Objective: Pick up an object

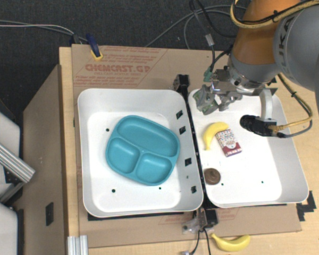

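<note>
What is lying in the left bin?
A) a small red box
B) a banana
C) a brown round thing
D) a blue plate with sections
D: the blue plate lies alone in the left bin, while the banana, the small red box and the brown round thing are in the right bin.

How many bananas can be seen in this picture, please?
2. One banana lies in the right bin, touching a small red-and-white box. The second banana lies outside the bins, at the front edge of the bench. The arm might hide others.
</note>
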`<move>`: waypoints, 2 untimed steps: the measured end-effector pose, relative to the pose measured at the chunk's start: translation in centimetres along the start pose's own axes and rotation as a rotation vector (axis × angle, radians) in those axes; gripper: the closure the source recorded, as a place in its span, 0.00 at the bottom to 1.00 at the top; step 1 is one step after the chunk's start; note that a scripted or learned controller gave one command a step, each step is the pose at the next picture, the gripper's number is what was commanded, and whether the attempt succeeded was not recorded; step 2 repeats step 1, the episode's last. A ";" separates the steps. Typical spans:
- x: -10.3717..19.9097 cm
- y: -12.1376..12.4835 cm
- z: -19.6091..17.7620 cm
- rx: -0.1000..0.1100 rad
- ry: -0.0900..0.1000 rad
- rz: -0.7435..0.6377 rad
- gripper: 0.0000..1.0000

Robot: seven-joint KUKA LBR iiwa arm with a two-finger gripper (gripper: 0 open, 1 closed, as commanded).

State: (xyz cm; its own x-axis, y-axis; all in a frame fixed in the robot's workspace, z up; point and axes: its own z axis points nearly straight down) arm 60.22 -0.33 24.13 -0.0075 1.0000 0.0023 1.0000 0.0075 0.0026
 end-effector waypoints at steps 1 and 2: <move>4.8 1.9 1.7 0.002 -0.001 0.001 1.00; 4.8 1.9 1.7 0.002 -0.001 0.001 1.00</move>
